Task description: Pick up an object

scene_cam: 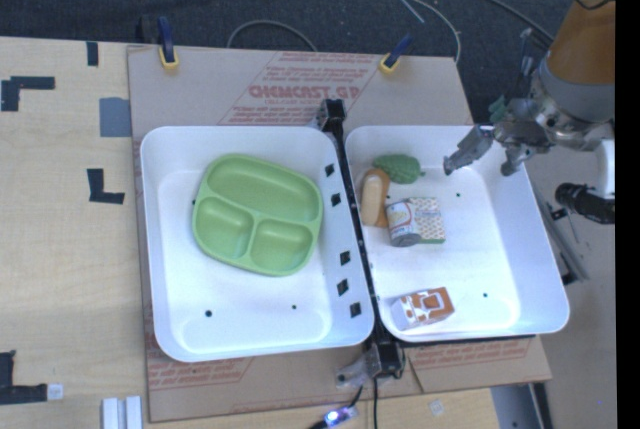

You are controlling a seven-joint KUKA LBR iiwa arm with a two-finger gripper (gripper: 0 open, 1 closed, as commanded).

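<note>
White plastic bins sit side by side on the surface. The left bin [160, 247] holds a green divided tray [258, 214]. In the right bin [520, 257] lie a green lump [398, 167], an orange-tan piece [373, 197], a small can [403, 222], and a carton [422, 307] near its front edge. The hand [488, 153] hovers over that bin's far right corner, fingers spread, gripping nothing.

You're looking at an evenly lit, fairly bright scene, a little soft throughout. Left of the claw [487, 153] the white bins [170, 247] glare almost featureless, with faint shadows. The arm above the claw is blurred and washed out.
</note>
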